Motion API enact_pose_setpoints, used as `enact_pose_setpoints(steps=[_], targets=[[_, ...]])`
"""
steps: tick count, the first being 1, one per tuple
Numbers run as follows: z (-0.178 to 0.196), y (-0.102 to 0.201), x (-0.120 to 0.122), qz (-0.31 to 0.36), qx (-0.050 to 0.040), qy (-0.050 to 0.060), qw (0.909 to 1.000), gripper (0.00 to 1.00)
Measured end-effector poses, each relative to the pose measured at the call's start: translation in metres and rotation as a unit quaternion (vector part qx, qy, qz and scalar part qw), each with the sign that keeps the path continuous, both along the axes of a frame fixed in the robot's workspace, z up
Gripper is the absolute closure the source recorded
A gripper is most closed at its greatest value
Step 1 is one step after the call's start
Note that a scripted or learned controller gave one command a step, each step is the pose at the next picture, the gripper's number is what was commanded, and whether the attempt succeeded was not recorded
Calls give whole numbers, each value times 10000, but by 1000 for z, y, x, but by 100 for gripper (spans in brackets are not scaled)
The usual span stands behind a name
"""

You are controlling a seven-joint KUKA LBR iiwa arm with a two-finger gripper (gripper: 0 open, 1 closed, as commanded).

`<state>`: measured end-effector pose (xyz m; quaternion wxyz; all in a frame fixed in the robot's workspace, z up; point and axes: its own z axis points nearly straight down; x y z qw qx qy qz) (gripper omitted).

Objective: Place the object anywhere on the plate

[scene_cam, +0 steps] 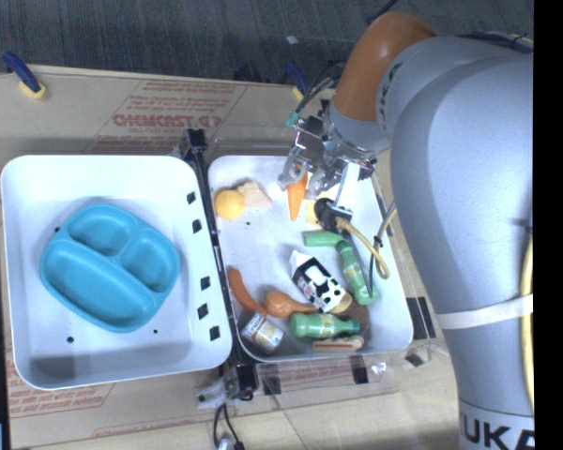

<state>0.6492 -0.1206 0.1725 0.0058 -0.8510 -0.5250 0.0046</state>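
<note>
A small orange carrot-shaped toy [296, 198] points tip-down over the upper middle of the right bin [263, 247]. My gripper [301, 182] sits right on top of it, its fingers shut on the toy's upper end. The blue divided plate [108, 265] lies in the left bin [19, 251], well to the left of the gripper, with nothing on it.
The right bin also holds a yellow ball [229, 203] beside a beige piece [255, 195], two green bottles [354, 272] [317, 326], a black-and-white toy [319, 285], an orange gourd shape [263, 300] and a small can [261, 332]. The bins' shared wall [205, 242] divides them.
</note>
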Motion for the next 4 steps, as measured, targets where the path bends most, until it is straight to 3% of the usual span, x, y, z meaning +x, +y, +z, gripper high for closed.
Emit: enact_pose_setpoints(steps=[1, 2, 3, 4], targets=[[46, 49, 8, -553, -29, -35, 9985, 100], [39, 108, 7, -83, -5, -10, 10000, 100], [23, 244, -27, -665, -29, -4, 9978, 100], [23, 239, -26, -697, -40, -10, 9976, 0]])
